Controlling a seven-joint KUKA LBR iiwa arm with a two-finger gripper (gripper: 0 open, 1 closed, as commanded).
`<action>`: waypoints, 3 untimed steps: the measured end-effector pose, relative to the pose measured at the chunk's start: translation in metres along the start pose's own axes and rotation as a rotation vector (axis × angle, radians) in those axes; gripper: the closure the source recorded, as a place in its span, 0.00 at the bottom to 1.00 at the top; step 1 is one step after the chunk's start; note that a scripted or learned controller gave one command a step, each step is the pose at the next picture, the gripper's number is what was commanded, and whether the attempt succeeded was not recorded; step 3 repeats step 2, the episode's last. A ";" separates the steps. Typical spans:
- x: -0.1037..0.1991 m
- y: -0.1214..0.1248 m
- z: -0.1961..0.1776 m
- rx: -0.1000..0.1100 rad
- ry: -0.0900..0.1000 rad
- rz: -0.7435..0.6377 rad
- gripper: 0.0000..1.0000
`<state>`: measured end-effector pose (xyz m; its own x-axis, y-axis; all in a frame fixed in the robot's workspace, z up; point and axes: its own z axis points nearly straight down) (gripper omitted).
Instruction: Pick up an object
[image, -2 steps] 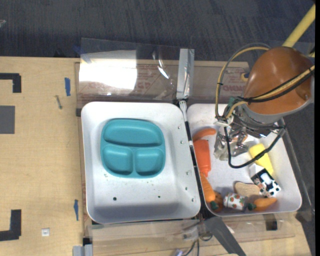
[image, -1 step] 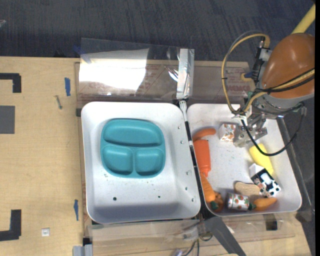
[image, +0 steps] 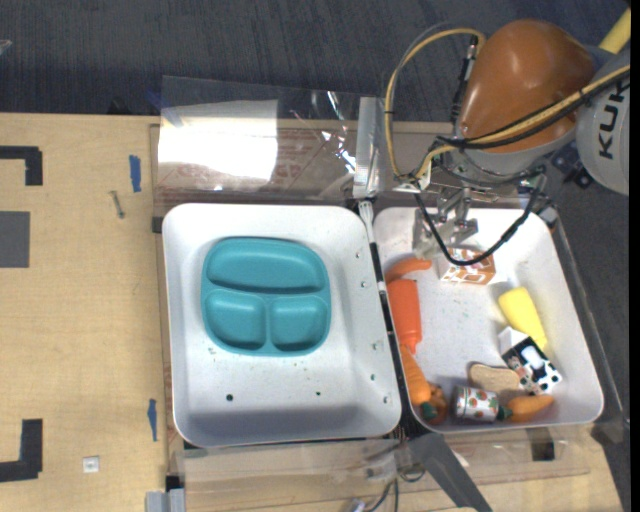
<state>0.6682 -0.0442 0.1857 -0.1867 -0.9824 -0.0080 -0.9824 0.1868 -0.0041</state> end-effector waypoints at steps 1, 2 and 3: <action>0.013 -0.003 -0.012 0.003 0.002 -0.196 1.00; -0.020 0.003 -0.044 0.003 0.001 -0.349 1.00; -0.020 0.003 -0.044 0.003 0.001 -0.349 1.00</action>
